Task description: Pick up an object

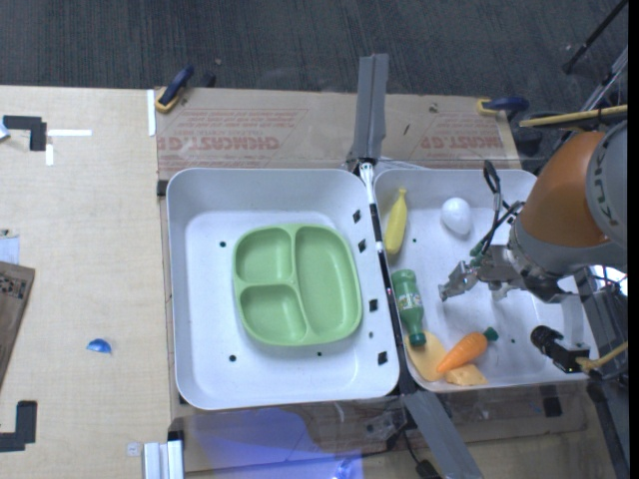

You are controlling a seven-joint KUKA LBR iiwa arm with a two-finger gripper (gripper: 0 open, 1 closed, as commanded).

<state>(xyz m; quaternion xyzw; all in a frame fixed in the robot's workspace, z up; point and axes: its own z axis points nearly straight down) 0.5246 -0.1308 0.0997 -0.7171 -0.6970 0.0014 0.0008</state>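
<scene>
Carrot (463, 348) partly over yellow piece (429, 362)

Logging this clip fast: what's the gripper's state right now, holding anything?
Gripper: over the right bin, nothing seen in it; open or shut cannot be told.

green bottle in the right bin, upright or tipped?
Tipped. The green bottle lies on its side along the right bin's left wall, its length running between the banana and the carrot.
</scene>
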